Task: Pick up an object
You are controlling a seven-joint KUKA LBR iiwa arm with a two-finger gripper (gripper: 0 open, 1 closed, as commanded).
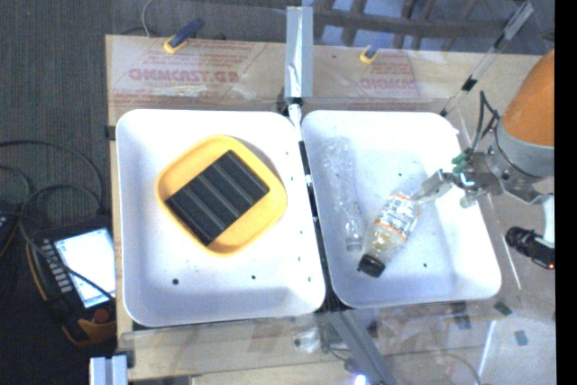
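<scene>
Bottles are found in the right bin: a labelled bottle with a dark cap, and just beside it, on its left-bin side, a clear crushed bottle. The tool is seen just beyond the labelled bottle's base; its opening cannot be told. The left bin holds a yellow and black pad.
</scene>
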